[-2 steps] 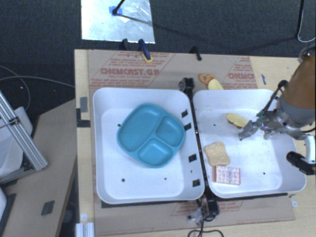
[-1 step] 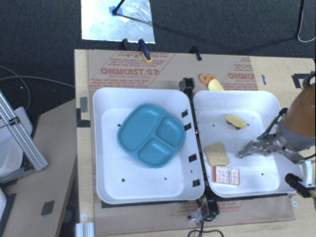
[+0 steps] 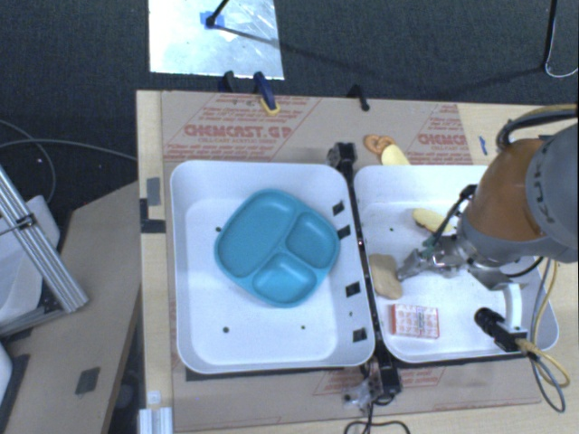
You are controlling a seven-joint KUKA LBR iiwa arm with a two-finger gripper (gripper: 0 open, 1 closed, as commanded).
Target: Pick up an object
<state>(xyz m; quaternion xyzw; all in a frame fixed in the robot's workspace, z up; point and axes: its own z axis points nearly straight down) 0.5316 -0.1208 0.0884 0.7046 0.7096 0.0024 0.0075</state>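
Note:
My gripper [image 3: 409, 268] reaches into the right bin [image 3: 470, 177] from the right, low over its left part. Its fingertips sit right beside a tan flat object [image 3: 384, 275] lying against the bin's left wall. A yellow banana-like piece [image 3: 431, 218] lies just above the gripper. A small red-and-white packet [image 3: 415, 321] rests near the bin's front. The grey arm with its orange band [image 3: 511, 197] covers the bin's right part.
The left bin [image 3: 194, 242] holds a blue divided plate [image 3: 276, 247]. A yellow object [image 3: 394, 156] and an orange one [image 3: 377, 142] lie on the cardboard behind the right bin. Black clips line the divider between the bins.

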